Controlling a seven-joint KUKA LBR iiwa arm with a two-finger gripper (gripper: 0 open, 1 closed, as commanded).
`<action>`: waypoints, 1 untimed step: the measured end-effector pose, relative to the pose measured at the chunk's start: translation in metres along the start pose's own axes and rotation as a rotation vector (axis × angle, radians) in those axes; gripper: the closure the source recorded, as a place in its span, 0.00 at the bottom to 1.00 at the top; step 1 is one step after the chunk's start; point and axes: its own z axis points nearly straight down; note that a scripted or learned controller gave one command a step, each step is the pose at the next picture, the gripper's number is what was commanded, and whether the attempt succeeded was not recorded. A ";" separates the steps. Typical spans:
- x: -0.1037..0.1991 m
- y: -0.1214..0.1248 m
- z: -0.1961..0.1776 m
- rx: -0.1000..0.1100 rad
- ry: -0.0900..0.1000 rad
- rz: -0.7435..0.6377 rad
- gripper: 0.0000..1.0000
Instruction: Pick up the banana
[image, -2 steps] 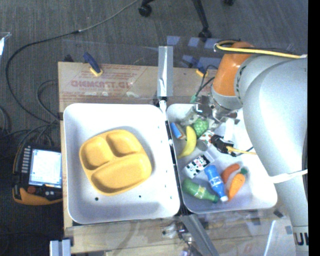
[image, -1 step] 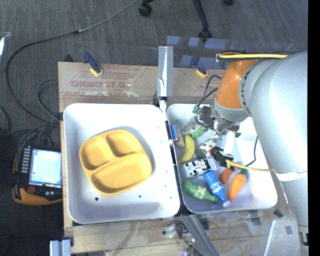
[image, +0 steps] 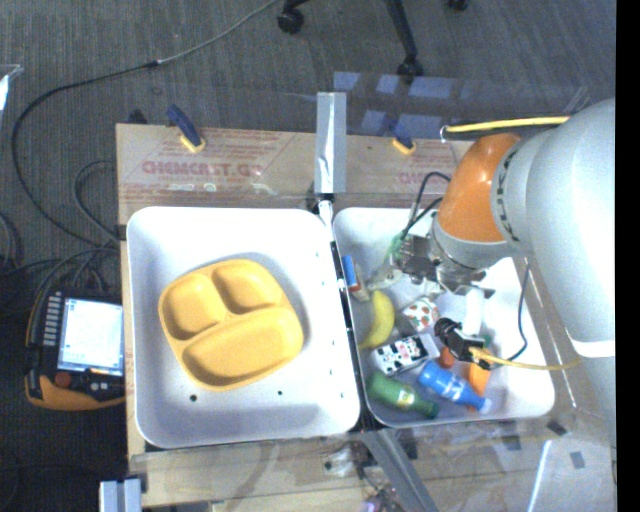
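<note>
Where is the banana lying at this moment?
The banana lies in the right bin, near its left wall, just below the blue marker and above the black-and-white dice box. The end effector is above and right of it.

My grey arm (image: 570, 210) looks smooth and glossy; the yellow tray (image: 232, 322) is matt plastic, the banana (image: 380, 317) beside it dull-skinned.

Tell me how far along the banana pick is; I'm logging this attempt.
Done: the arm has reached over the right bin. In hand: the end effector sits just above and right of the banana, which lies on the bin floor beside the dice and the green bottle; no grasp shows. Left: closing on the banana and lifting it out.
</note>
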 end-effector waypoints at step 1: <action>0.010 0.035 0.001 0.004 0.001 -0.107 0.00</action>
